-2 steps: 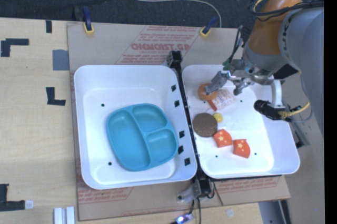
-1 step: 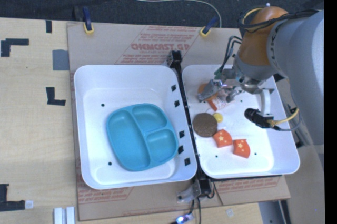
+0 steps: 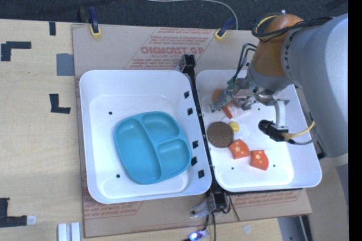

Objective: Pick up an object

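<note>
From the overhead camera you see the gripper (image 3: pixel 233 99) low in the right bin (image 3: pixel 300 177), near its upper left corner, with the grey arm (image 3: pixel 317 59) and its orange band (image 3: pixel 271 47) reaching in from the right. You cannot tell whether the pincer is released or clenched; its tip is hidden among metal parts and cables. A small orange-brown piece (image 3: pixel 218 97) sits right against the tip on its left side, and a thin red-orange piece (image 3: pixel 227 112) lies just below it; whether either is gripped, you cannot tell. Count the rest in that bin: one brown round disc (image 3: pixel 219 134), one small yellow piece (image 3: pixel 234 127) touching the disc's upper right edge, and two red-orange chunks (image 3: pixel 239 149) (image 3: pixel 259 159) side by side below the disc. The left bin (image 3: pixel 96 93) holds one blue divided plate (image 3: pixel 153 146), well apart from the pincer.
</note>
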